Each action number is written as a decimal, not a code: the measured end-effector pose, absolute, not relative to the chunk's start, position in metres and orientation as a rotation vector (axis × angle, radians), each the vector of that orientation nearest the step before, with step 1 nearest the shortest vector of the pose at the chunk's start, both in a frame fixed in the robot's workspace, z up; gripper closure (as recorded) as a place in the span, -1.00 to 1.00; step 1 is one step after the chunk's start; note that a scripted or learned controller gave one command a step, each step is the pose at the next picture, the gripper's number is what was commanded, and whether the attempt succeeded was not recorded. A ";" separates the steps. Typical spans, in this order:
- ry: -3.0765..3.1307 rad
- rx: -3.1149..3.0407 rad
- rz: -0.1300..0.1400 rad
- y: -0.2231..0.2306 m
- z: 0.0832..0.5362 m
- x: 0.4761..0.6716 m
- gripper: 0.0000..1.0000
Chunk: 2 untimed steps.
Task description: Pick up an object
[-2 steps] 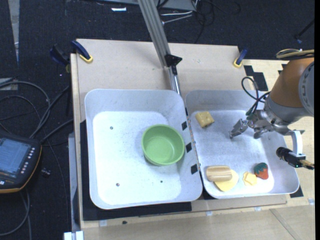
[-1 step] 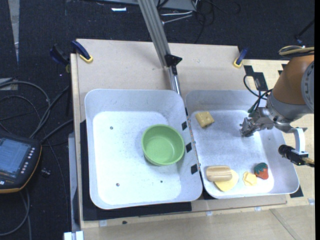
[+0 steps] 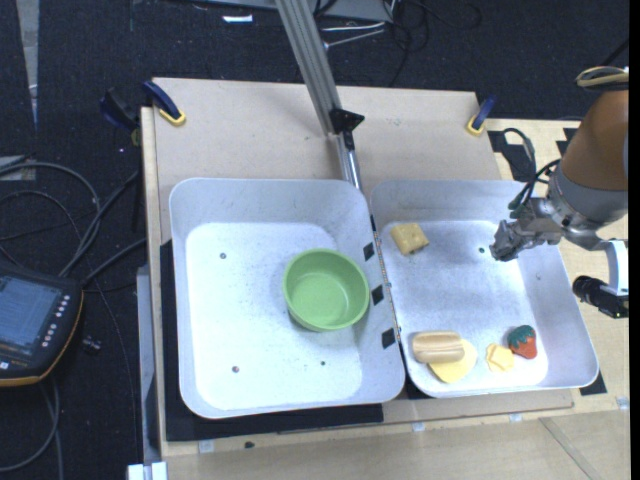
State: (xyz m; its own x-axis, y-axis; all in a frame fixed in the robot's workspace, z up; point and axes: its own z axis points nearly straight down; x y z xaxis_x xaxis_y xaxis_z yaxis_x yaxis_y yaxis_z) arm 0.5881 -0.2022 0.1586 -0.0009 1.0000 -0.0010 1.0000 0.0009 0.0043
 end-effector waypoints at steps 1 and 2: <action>2.219 2.217 0.004 -0.200 0.220 0.584 1.00; 2.220 2.219 0.003 -0.200 0.258 0.585 1.00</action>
